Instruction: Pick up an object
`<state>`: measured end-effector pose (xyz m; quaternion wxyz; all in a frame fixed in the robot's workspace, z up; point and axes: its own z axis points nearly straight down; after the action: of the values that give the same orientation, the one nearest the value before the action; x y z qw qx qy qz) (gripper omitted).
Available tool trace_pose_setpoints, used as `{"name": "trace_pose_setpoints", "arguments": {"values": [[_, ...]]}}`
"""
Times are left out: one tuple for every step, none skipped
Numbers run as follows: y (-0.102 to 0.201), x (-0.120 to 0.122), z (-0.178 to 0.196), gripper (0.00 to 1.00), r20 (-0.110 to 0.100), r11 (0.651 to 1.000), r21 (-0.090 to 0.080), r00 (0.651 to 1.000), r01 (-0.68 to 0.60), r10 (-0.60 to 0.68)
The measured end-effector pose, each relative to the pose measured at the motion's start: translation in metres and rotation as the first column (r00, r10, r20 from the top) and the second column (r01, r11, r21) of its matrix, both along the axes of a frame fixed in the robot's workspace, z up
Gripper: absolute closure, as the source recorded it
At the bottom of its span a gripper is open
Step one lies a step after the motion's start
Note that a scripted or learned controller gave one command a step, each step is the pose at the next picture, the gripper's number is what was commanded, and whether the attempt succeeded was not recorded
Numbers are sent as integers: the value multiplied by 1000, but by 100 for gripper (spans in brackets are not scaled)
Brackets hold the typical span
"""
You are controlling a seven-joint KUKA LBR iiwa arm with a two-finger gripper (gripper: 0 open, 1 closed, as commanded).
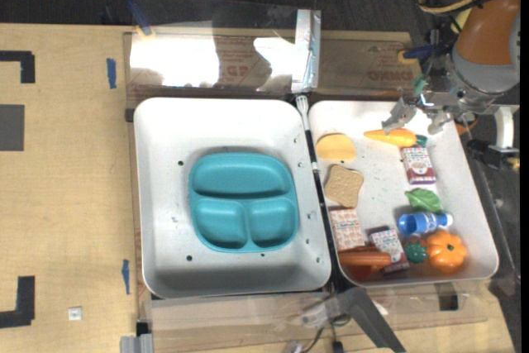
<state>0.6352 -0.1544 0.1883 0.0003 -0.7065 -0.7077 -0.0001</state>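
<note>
- Writing: faint red print on the brown cardboard strip [372, 72] behind the bins, too blurred to read. Small red-and-white carton [419, 164] and two red-patterned packets [345, 227] [386, 242] carry print, also illegible.
- Left white plastic bin [157, 178]: smooth, rounded corners, holds a teal plastic divided tray [243, 200] w/ three compartments – one long at back, two smaller at front.
- Right white plastic bin [471, 202]: lightly speckled floor, packed w/ toy food.
- In right bin: yellow half-round cheese-like piece [335, 147] at back left; tan bread-slice shape [343, 186] just in front of it; green leaf-shaped piece [425, 198]; blue bottle w/ white cap [423, 222]; glossy orange pumpkin-shaped toy [446, 252] at front right; reddish-brown sausage-like piece [364, 260] along front wall.
- Clear plastic sheet [223, 54] w/ glare stands behind left bin, blue tape bits on it.
- Orange carrot-shaped toy [391, 136] lies at back of right bin, pointing left.
- Silver two-finger pincer [423, 113] sits at right bin's back edge, just above and right of the carrot toy; fingers look spread apart, nothing seen between them. Whether a tip touches the carrot: can't tell.
</note>
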Motion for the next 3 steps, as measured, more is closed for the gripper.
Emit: {"name": "trace_pose_setpoints", "arguments": {"values": [[-23, 9, -93, 0, 22, 996, -7, 996, -87, 87], [-8, 23, -103, 0, -34, 966, 6, 965, -258, 258], [-10, 25, -92, 100, -25, 965, -2, 965, -261, 261]]}}
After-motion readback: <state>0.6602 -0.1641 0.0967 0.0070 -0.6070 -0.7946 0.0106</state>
